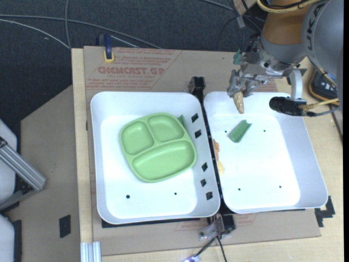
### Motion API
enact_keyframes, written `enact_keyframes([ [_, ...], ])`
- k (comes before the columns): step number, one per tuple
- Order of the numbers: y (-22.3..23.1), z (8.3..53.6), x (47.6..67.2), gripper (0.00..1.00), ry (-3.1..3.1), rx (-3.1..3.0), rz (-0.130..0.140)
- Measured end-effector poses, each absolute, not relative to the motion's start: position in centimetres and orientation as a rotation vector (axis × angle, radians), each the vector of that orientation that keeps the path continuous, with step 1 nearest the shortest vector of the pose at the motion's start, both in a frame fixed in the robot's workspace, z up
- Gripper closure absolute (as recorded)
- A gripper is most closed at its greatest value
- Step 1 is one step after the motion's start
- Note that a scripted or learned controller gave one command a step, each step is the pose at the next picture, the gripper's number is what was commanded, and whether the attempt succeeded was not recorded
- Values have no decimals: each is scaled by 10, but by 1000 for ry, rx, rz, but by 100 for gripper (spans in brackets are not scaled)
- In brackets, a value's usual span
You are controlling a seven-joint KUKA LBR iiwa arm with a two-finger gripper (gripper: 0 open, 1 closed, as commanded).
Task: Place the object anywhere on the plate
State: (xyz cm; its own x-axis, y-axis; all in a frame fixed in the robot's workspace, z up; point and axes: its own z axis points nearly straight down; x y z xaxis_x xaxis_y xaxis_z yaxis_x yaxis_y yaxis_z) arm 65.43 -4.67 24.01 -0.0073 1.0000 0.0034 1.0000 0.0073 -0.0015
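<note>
Two shallow white bins sit side by side on a brown cardboard-covered bench [136,64]. Farthest to the left of the gripper, and lower in the view, the left white bin [109,195] holds a light green plastic plate with three compartments [158,146], lying flat near the bin's middle. Between the bins runs a black divider strip [204,141], with small orange scraps [217,153] against the right bin's inner edge, below and left of the gripper. The right white bin [283,184] carries a small dark green flat block [239,130], tilted, lying on the bin floor just below the gripper and apart from it. The two-finger gripper [239,101] hangs over the right bin's upper-left part, its fingers drawn together around a small tan cone-shaped piece [239,103] pointing down. Above and right of it rises the grey arm with an orange band [292,21].
</note>
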Motion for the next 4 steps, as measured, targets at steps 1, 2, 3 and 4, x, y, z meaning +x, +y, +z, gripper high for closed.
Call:
enact_keyframes([
  [1, 7, 248, 647, 100, -2226, -2212, -2],
  [2, 64, 233, 640, 100, -2225, -2211, 2],
  [3, 114, 221, 632, 100, -2224, -2212, 2],
  [4, 111, 222, 632, 0, -2221, -2219, 2],
])
